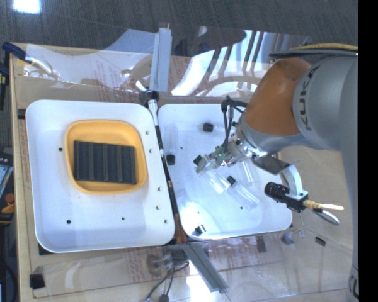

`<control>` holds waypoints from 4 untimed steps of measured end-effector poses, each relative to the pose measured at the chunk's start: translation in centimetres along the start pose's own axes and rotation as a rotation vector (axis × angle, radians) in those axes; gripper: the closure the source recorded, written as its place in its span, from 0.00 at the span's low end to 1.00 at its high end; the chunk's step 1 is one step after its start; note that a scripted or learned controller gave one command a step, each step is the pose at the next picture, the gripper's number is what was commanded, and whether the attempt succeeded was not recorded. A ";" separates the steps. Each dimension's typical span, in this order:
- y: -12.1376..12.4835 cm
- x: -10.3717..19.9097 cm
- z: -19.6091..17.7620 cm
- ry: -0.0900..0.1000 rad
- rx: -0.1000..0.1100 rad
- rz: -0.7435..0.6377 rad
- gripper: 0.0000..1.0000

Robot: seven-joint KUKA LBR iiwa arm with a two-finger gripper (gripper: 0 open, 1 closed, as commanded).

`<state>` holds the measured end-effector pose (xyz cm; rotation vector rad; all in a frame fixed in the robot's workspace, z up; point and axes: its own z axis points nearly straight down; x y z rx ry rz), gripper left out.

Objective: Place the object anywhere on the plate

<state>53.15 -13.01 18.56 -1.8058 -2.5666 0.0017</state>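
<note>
Camera view: wooden bench [82, 266], dark carpet beyond; gripper [209, 162] over right bin [176, 124], finger state unclear.

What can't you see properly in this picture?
- Gripper, camera view: too small and blurred to show whether it holds anything.
- Small dark object in the right bin: too small to identify.
- Dark ridged piece on the yellow plate: too blurred to identify.
</note>
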 end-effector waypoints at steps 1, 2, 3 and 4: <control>2.6 1.0 -6.5 -0.002 -0.002 -0.020 1.00; 2.6 1.0 -6.4 -0.001 -0.002 -0.020 0.00; 5.7 7.1 -4.0 -0.001 0.000 -0.295 0.00; 9.8 9.2 -0.5 -0.002 -0.001 -0.383 0.00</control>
